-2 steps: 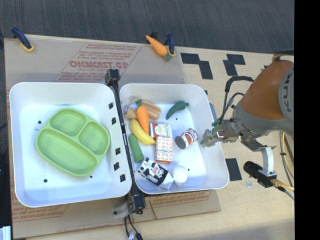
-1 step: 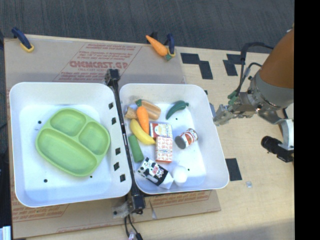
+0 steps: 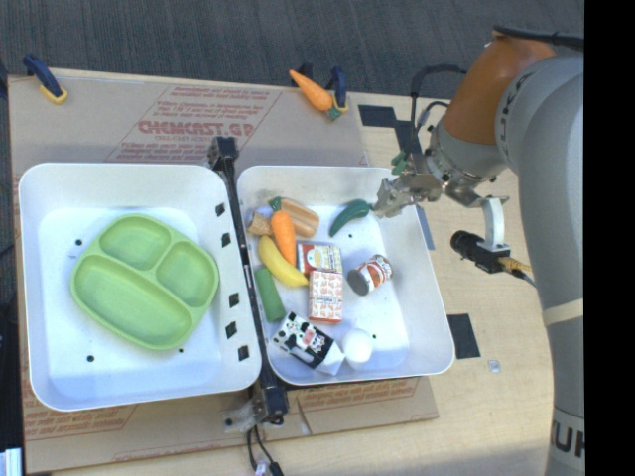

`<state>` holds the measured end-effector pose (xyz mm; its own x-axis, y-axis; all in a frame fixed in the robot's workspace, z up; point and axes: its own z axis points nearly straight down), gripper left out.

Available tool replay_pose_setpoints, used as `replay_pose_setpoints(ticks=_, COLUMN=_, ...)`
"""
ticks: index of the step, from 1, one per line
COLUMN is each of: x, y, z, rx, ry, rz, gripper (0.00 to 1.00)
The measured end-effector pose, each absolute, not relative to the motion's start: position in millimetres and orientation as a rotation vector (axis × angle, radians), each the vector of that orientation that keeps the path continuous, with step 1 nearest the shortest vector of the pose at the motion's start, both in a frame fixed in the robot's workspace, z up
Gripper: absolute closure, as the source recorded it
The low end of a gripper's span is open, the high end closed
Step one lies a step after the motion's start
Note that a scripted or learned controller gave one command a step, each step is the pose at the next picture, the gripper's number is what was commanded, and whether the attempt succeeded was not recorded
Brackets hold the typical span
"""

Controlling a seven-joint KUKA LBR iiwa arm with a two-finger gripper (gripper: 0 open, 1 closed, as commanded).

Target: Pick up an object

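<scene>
Hovering beside a curved green pepper [image 3: 349, 214], the metal claw [image 3: 387, 202]; grip state unclear.

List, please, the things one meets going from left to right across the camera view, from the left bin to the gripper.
Green divided plate → banana → red carton → small can → gripper
</scene>
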<state>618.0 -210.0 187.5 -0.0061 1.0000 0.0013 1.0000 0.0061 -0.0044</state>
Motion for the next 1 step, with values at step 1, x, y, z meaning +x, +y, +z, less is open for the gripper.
replay_pose_setpoints(ticks=1, x=556.6, y=-211.0, z=226.3, rx=-2.215, ry=-2.226, rz=0.001, gripper=1.00)
